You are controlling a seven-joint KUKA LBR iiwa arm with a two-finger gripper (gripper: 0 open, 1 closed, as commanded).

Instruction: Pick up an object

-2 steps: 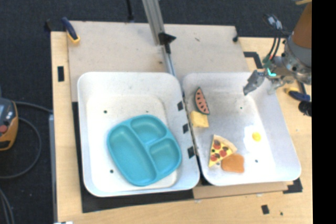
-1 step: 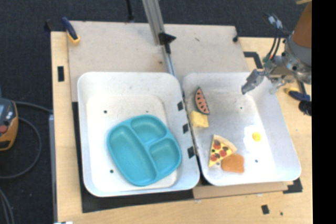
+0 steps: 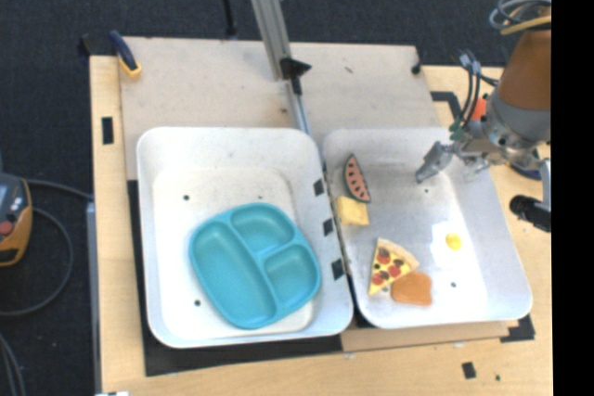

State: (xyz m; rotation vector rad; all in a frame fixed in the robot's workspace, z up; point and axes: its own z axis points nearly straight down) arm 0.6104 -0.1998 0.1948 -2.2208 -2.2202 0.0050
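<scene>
**Gripper above the right bin, toy food below it**

Camera view: 2 white bins stand side by side on the bench. The left bin (image 3: 162, 153) holds a teal plate (image 3: 255, 265) with 3 compartments. In the right bin (image 3: 501, 236) lie 5 small toy foods. A watermelon slice (image 3: 357, 178), red with dark seeds and a dark rind, lies at about 10 o'clock in this bin, near the left wall. Just below it is a pale yellow block (image 3: 353, 211). At about 6 o'clock lies a pizza slice (image 3: 389, 266), yellow with red dots, and an orange piece (image 3: 412, 289) touches its lower right side. A small yellow piece (image 3: 453, 242) lies alone towards 3 o'clock. The gripper (image 3: 433, 166) hangs at about 12 o'clock over the right bin, with nothing between its fingers; I cannot tell if they are open or closed.
</scene>
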